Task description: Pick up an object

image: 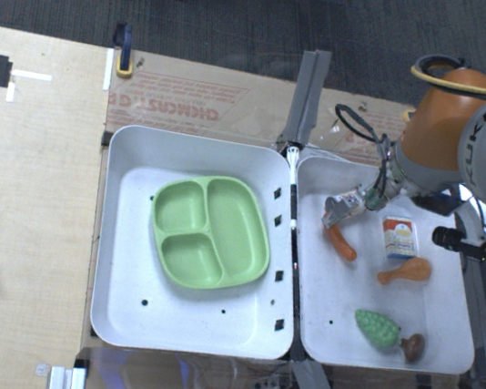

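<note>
Orange carrot [342,243] end under gripper [340,211]

The big grey KUKA arm with the orange band [454,118] comes in from the right side of the frame, bent down at the wrist and angled toward the left. Its small metal two-finger gripper [337,211] sits low, pointing down and left, with black cables looping off the wrist behind it.

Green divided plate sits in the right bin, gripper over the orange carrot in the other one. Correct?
Not quite: the camera view shows the green divided plate in the left bin. The gripper is over the orange carrot in the right bin.
</note>
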Robot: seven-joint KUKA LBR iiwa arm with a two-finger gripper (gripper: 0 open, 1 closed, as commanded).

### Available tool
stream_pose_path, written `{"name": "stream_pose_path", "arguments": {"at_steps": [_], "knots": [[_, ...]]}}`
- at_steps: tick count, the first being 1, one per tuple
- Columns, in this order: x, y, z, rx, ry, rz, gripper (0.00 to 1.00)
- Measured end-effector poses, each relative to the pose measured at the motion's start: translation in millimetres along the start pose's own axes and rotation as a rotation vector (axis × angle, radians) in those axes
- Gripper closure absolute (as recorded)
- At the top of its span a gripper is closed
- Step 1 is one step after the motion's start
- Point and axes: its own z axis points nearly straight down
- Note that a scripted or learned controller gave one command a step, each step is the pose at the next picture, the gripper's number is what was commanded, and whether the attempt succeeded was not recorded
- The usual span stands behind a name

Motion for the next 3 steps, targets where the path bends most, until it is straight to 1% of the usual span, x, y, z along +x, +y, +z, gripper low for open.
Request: {"name": "stream_pose_path", "arguments": {"at_steps": [1, 2, 3], "knots": [[18, -19, 2, 0.005, 0.003, 0.293, 0.0], [45, -45, 6, 0.012, 0.008, 0.528, 0.0], [44, -47, -3, 0.012, 0.008, 0.532, 1.0]]}}
